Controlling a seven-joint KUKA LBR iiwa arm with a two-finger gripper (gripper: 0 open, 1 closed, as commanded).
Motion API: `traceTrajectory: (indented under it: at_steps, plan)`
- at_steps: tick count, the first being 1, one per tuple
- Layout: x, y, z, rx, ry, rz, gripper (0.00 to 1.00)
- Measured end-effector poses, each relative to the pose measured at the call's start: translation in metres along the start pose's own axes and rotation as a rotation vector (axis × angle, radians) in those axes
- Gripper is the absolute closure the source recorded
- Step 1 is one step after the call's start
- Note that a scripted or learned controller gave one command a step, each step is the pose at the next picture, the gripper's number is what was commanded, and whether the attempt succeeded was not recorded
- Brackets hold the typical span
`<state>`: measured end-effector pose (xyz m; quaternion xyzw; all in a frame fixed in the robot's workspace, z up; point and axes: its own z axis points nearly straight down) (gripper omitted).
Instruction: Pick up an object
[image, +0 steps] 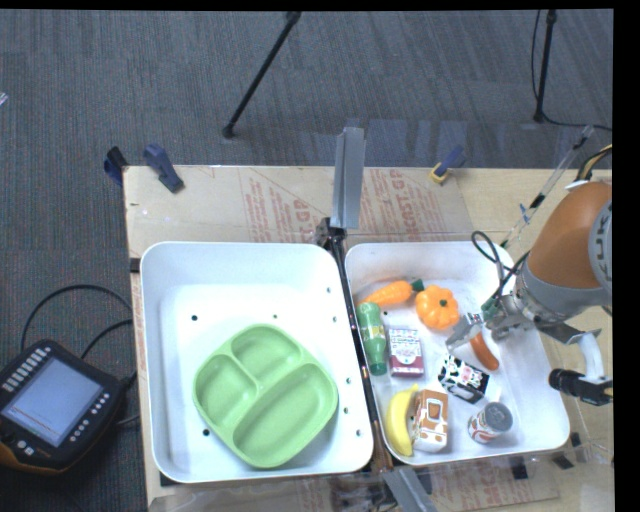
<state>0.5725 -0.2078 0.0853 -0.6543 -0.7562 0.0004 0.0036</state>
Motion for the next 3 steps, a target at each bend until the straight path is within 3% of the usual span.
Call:
traceTrajectory:
  at_steps: [1, 2, 3]
  plan:
    - [0.0, -0.001, -0.009, 0.003, 0.002, 0.001, 1.0]
    - [0.0, -0.002, -0.017, 0.006, 0.004, 0.002, 1.0]
    - [0.082, 0.016, -0.101, 0.0, -0.003, 0.21, 1.0]
